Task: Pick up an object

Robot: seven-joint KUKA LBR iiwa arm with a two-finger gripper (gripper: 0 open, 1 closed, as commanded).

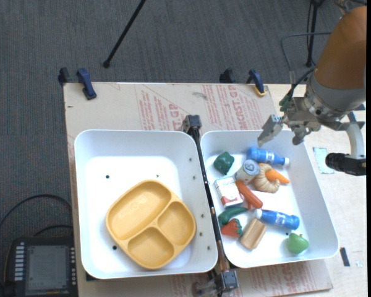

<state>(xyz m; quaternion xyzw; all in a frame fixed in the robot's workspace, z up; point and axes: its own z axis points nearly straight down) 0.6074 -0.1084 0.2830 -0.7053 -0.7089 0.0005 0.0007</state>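
I see the pincer (285, 129) spread open and holding nothing, hanging over the far rim of the right shallow white bin (321, 218). Just below it lies a blue plastic bottle (267, 156) among small toy foods.

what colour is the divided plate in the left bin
The divided plate is yellow-orange, plain with no pattern. The camera view shows it lying in the left bin.

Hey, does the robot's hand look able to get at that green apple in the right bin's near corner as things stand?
Probably yes. The round green apple lies alone in the near right corner of the right white bin, nothing on top of it. The hand hovers over the far rim, fingers spread. The bin walls beside the apple may crowd the grasp.
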